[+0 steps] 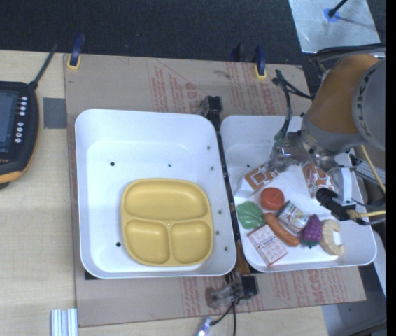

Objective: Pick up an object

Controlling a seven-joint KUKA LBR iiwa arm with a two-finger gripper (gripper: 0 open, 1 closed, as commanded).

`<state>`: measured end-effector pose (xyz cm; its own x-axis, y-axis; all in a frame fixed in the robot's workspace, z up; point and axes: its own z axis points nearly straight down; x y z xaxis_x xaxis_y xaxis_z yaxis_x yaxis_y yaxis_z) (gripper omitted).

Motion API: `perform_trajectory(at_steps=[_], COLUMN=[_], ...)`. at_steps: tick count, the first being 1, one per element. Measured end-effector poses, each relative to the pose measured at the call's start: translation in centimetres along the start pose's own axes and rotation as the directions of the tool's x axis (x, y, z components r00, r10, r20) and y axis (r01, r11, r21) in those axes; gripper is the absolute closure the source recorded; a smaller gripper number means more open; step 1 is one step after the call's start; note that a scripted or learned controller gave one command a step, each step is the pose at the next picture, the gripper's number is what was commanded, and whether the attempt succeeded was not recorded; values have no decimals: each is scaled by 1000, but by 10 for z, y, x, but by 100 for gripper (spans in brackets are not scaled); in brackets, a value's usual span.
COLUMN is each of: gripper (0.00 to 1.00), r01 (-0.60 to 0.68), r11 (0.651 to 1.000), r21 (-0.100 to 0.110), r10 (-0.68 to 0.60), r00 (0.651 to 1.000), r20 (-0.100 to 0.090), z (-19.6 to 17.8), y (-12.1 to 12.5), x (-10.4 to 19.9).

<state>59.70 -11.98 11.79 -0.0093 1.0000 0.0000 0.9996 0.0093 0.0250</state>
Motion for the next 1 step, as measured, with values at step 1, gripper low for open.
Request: perform_trajectory(at_steps=[1], gripper=[0], r01=[0], r11=[1000], r21=[0], r10=[0], r00=[1000], r20=[1], z=[0], y=[0], x=[0])
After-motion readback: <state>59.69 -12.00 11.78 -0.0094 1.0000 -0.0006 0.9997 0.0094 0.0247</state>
